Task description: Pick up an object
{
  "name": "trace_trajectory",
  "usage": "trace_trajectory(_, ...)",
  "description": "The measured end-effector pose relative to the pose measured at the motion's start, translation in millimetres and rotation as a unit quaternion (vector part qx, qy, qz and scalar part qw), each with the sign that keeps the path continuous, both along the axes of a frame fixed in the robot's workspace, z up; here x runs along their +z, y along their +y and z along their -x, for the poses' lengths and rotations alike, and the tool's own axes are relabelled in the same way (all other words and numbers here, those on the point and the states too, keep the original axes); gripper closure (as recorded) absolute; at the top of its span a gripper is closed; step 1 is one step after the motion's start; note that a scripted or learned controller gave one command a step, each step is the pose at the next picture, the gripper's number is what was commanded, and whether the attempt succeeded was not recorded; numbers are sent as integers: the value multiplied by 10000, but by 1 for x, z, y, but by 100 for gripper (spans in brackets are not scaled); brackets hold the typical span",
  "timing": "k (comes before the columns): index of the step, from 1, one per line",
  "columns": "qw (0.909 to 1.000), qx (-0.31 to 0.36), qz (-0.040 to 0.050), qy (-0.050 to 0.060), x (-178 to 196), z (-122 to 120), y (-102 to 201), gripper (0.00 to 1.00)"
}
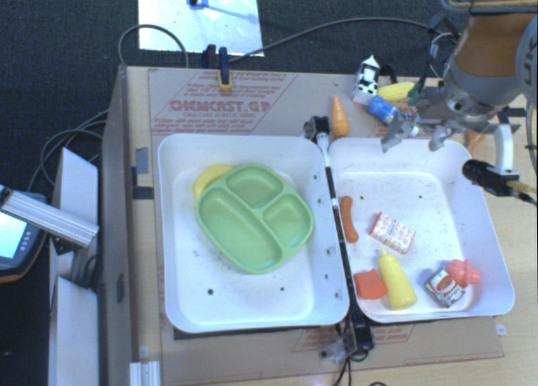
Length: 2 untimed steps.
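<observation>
My gripper (416, 137) hangs over the far rim of the right bin (471, 233), its two fingers (395, 136) spread apart with nothing between them. Below it in that bin lie an orange sausage (347, 219), a pink patterned packet (392, 232), a yellow squeeze bottle (398, 281), an orange-red block (368, 283), a small can (444, 288) and a pink toy (463, 272). All of them rest in the near half of the bin, well apart from the gripper.
The left bin (181, 292) holds a green divided plate (252, 216) lying over a yellow item (210, 178). Behind the bins on the cardboard sit a carrot (339, 117), a cow figure (366, 76), a yellow piece (395, 90) and a blue piece (382, 110).
</observation>
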<state>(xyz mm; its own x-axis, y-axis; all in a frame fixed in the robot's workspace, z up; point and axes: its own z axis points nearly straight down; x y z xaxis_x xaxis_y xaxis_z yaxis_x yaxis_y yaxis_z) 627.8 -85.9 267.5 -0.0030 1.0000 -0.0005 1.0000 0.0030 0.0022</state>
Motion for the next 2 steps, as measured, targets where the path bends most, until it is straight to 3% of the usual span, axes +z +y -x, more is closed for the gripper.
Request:
trace_trajectory(1, 10000, -11, -3, 20, -91, 65, -15, 0)
trace_trajectory(2, 10000, -8, -3, 9, -118, 111, -10, 0)
